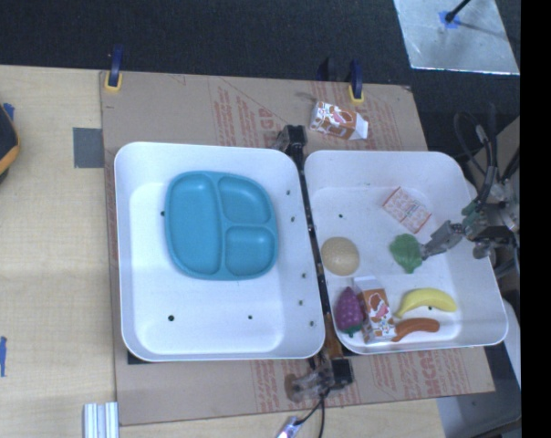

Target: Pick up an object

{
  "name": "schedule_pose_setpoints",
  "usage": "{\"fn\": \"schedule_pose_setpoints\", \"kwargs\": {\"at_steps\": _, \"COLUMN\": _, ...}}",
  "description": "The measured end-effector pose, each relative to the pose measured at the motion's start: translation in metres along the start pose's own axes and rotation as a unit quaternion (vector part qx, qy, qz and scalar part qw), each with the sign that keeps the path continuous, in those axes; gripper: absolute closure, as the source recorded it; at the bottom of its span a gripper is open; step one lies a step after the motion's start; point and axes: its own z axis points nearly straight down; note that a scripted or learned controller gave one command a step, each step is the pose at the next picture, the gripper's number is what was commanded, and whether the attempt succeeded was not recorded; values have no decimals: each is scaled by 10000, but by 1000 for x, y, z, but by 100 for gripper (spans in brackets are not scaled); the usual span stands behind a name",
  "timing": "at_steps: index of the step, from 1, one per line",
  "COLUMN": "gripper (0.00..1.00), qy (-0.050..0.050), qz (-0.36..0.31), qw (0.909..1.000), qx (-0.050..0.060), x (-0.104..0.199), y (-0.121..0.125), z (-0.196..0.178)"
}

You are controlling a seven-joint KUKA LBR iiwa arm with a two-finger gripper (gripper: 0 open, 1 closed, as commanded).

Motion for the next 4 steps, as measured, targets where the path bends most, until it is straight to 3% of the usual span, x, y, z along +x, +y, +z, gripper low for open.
{"fn": "schedule_pose_setpoints", "kwargs": {"at_steps": 1, "gripper": 0, "qy": -11, "qz": -8, "qw": 10000, "qx": -1, "x": 10, "y": 65, "z": 62}}
{"fn": "schedule_pose_setpoints", "kwargs": {"at_steps": 2, "gripper": 0, "qy": -8, "qz": -2, "qw": 10000, "qx": 3, "x": -18, "y": 64, "z": 123}}
{"fn": "schedule_pose_setpoints", "kwargs": {"at_steps": 3, "gripper": 100, "qy": -11, "qz": -12, "qw": 10000, "qx": 7, "x": -19, "y": 64, "z": 112}}
{"fn": "schedule_pose_setpoints", "kwargs": {"at_steps": 4, "gripper": 0, "qy": -13, "qz": -17, "qw": 10000, "qx": 9, "x": -19, "y": 64, "z": 112}}
